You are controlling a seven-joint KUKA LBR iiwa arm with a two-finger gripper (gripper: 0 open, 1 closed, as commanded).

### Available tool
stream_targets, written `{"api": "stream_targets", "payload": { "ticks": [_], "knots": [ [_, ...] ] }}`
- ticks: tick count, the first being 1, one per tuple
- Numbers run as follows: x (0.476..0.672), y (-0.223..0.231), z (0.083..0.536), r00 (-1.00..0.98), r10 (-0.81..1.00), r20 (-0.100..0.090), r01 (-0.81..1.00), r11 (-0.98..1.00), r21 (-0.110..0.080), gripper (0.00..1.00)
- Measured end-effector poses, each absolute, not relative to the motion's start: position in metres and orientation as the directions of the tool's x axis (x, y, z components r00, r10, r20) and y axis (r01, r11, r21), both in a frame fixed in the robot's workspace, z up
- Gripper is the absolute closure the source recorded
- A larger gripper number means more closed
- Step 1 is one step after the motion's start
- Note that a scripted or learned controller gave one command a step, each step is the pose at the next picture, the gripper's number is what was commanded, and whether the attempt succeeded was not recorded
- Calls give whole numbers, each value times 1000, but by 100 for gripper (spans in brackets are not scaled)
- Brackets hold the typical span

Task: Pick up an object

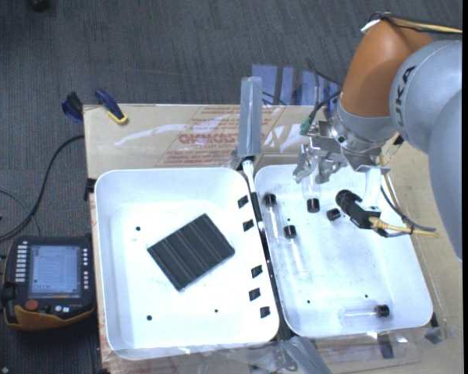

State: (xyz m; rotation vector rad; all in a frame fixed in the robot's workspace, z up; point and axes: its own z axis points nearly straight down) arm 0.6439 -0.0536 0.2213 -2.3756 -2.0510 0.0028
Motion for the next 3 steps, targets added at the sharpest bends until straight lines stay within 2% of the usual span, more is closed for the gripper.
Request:
{"api": "stream_targets", "payload": {
  "ticks": [1, 2, 3],
  "knots": [
    [643, -50, 230, 210, 978, 0, 978, -210, -1, 100],
    [644, -25, 232, 267, 964, 0, 964, -267, -1, 100],
    [644, -64, 241, 272, 962, 0, 962, -272, -2, 100]
  ]
}}
